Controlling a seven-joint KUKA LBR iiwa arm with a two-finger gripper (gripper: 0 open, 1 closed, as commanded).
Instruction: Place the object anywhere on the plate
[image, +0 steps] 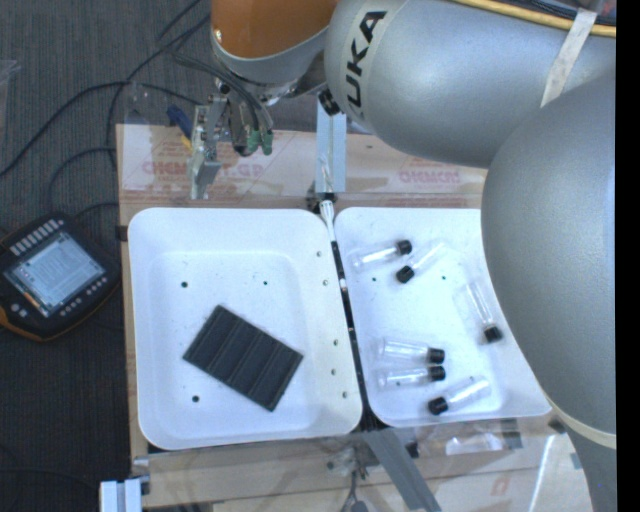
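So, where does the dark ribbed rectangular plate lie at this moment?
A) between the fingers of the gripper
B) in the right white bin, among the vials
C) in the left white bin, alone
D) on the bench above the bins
C: the dark ribbed rectangular plate lies flat on the floor of the left white bin, while the clear black-capped vials lie in the right white bin.

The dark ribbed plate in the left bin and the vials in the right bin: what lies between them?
In the camera view, between the plate and the vials lie bare white floor of the left bin and the two bins' adjoining rims.
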